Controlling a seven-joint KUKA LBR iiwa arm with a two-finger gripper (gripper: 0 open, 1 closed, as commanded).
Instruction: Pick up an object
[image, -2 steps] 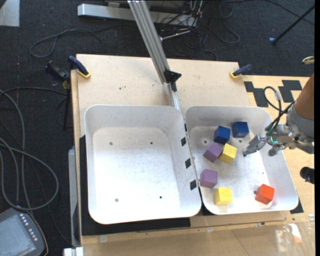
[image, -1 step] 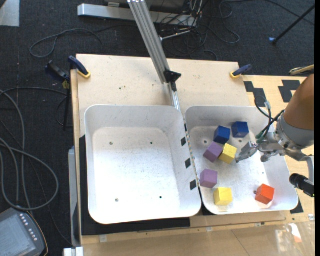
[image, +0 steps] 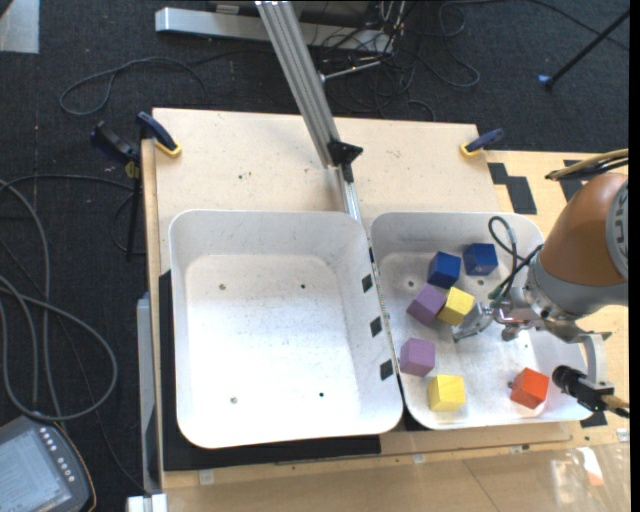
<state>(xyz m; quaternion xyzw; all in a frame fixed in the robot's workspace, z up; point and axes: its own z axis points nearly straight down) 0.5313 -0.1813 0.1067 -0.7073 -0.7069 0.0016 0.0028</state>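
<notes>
The right bin (image: 400, 235) holds several small blocks: two blue ones (image: 445, 267) (image: 481, 258), two purple ones (image: 428, 303) (image: 417, 355), two yellow ones (image: 458, 304) (image: 446, 392) and an orange one (image: 529, 388). My gripper (image: 478, 322) reaches in from the right and sits low in this bin, just right of and below the upper yellow block. Its fingertips point left toward that block and the purple one beside it. Nothing shows between the fingers.
The left bin (image: 268, 325) lies beside the right one on the wooden bench. A metal pole (image: 305, 80) slants down to the bins' shared rear edge. Clamps (image: 158, 134) (image: 482, 142) sit at the bench's far corners. Cables trail on the dark floor.
</notes>
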